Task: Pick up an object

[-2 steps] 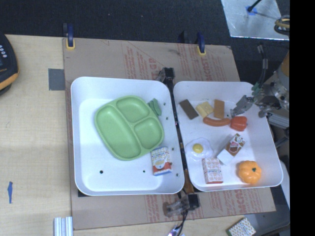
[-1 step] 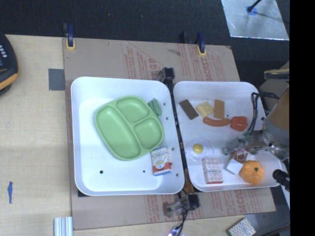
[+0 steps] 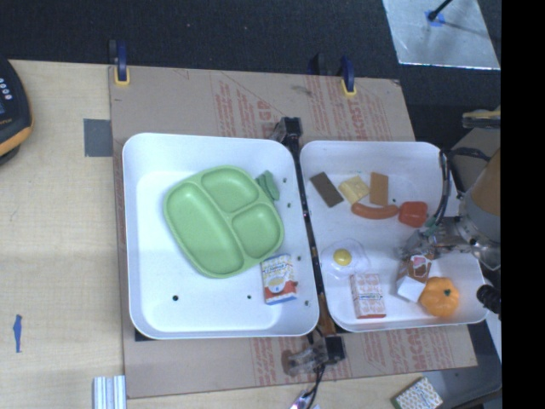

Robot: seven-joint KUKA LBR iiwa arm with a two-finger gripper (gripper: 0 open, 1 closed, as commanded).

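The gripper [image 3: 417, 258] hangs low in the right bin [image 3: 383, 152], over a small brown-and-white item [image 3: 415, 273], with the orange pumpkin toy [image 3: 439, 297] just beside it. Seemingly the approach step; next comes closing squarely and lifting.

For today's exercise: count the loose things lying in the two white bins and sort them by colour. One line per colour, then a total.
Green: 2, plate, small piece
Red and white: 2, cartons
Brown: 3
Yellow: 2
Red: 2, sausage, tomato
Orange: 1, pumpkin
White: 1
Total: 13
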